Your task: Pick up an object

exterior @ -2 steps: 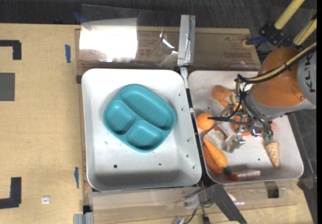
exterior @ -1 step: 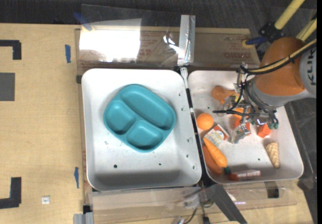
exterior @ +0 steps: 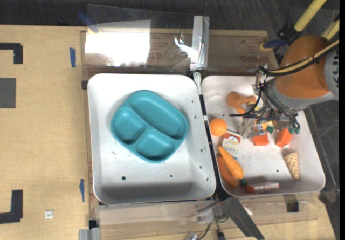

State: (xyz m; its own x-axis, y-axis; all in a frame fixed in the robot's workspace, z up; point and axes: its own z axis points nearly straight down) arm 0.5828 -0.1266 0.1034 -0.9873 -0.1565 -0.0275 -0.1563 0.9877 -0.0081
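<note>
**Over the right bin, reaching down**

At right of frame, gripper [exterior: 266,120] hanging low in the right bin [exterior: 312,174]; finger state impossible to tell. Lying around it: orange ball [exterior: 218,127], carrot [exterior: 230,162], cone [exterior: 291,164]. Sitting in left bin [exterior: 102,174]: teal tray [exterior: 149,125].

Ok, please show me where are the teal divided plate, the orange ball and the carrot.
teal divided plate [exterior: 150,124]: camera view, on the ridge between its compartments.
orange ball [exterior: 218,127]: camera view, its middle.
carrot [exterior: 230,162]: camera view, middle of its body.
</note>
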